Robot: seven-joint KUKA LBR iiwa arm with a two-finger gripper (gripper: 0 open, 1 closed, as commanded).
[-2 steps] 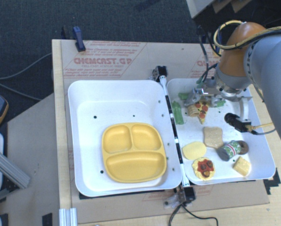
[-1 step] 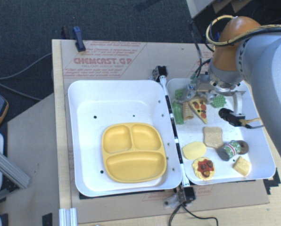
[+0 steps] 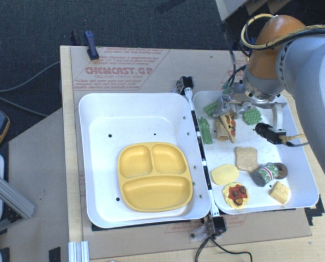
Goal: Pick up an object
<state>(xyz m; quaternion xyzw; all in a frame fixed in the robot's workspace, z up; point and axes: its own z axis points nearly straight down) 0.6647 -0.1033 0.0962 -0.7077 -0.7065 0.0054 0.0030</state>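
Gripper point(image 3: 232, 103) low over right bin's point(image 3: 299, 198) far end, above hot dog point(image 3: 226, 127); grip state unclear.

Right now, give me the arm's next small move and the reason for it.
Probably a short straight descent: the gripper hovers at the back of the right bin, right over the taco-like toy and green pieces, with nothing visibly held.

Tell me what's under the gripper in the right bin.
Under the gripper lie a hot dog toy and green pieces; its body covers whatever sits directly beneath, and contact cannot be judged.
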